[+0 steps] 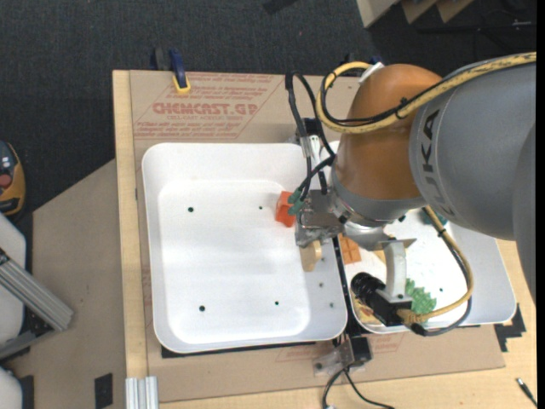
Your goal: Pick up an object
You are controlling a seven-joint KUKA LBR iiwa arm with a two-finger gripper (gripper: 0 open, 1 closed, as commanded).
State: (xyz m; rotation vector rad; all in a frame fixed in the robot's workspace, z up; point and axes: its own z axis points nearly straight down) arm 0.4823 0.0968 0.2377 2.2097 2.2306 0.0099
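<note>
Right bin [502,301]: a green piece [419,296] is seen near its front rim, beside looping cables.
Gripper [311,254]: it is lowered at the right side of the left bin [221,262], by the wall between the two bins; whether it is open or closed cannot be told.
Orange block [285,209]: it is found in the left bin, near the right wall, just beyond the gripper; contact cannot be judged.
Arm [477,143]: it is stretched across the right bin.
Board [213,100]: red lettering is carried beyond the bins; a blue clamp [179,71] is fixed at its far edge.
</note>
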